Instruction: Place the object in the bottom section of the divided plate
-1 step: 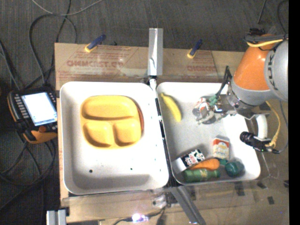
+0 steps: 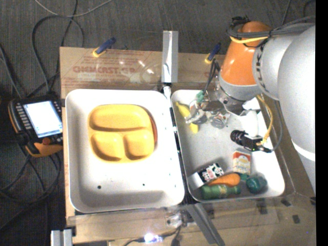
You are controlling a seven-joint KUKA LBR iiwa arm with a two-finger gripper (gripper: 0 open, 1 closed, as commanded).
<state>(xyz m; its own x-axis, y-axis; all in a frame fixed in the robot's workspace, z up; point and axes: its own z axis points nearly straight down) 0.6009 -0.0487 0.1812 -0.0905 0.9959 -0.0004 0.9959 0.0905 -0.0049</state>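
Note:
A yellow divided plate (image 2: pixel 122 132) lies in the left white bin (image 2: pixel 82 188), with one long section at the top and two smaller ones at the bottom, all bare. My gripper (image 2: pixel 204 114) hangs low over the upper left part of the right bin (image 2: pixel 277 181). A yellow banana-like piece (image 2: pixel 181 109) lies right beside it at the bin's left wall, partly hidden by the gripper. Nothing shows clearly between the gripper's tips.
Along the right bin's front edge lie a black-and-white patterned box (image 2: pixel 210 173), an orange carrot (image 2: pixel 226 179), a green bottle (image 2: pixel 220 190), a teal lump (image 2: pixel 256 183) and a red-and-white carton (image 2: pixel 241 163). A handheld screen (image 2: pixel 40 119) sits left of the bench.

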